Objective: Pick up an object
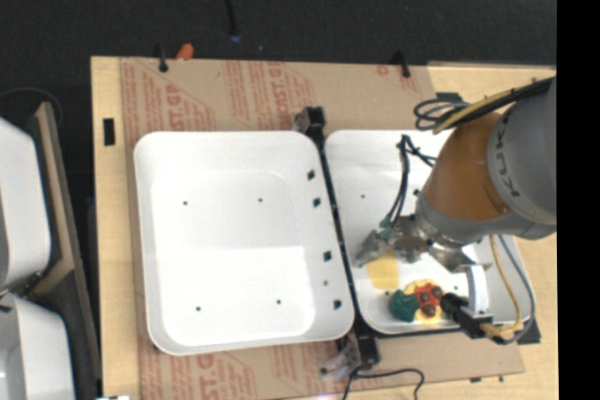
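My gripper (pixel 389 244) hangs low over the right bin (pixel 361 164), below the grey arm with its orange band. Just under it lies a pale yellow block (pixel 382 274). A green object (pixel 403 305) and a small red and orange object (pixel 429 294) lie near the bin's front edge, right of the block. Nothing shows between the fingers, and the wrist hides how they stand.
The left bin (pixel 234 239) sits beside the right one, with a black divider rail (pixel 328 220) between them. Cables (pixel 511 281) run along the right bin's right side. The bench's cardboard top (pixel 244 94) lies behind the bins.
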Controlling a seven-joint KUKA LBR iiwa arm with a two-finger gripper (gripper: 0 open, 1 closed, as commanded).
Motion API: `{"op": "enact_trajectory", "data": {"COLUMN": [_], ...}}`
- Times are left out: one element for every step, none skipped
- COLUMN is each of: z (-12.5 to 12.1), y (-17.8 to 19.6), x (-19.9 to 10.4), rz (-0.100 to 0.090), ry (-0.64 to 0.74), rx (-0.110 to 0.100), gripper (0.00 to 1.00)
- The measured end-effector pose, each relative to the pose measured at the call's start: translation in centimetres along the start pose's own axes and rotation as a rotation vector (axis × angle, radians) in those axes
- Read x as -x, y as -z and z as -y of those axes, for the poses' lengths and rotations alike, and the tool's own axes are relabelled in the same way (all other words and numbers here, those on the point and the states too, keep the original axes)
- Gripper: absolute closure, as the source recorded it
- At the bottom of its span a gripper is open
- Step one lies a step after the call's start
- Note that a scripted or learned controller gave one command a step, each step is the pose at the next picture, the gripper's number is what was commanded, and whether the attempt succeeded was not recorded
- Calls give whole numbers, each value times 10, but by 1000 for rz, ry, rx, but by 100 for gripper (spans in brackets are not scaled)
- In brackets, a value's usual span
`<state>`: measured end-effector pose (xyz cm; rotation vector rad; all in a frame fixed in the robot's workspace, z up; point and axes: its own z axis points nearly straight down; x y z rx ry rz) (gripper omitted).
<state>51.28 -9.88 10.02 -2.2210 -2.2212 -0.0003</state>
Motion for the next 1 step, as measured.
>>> {"op": "enact_trajectory", "data": {"z": [20], "y": [105], "x": [-42], "rz": [0], "ry": [-13], "rx": [11], "gripper": [0]}}
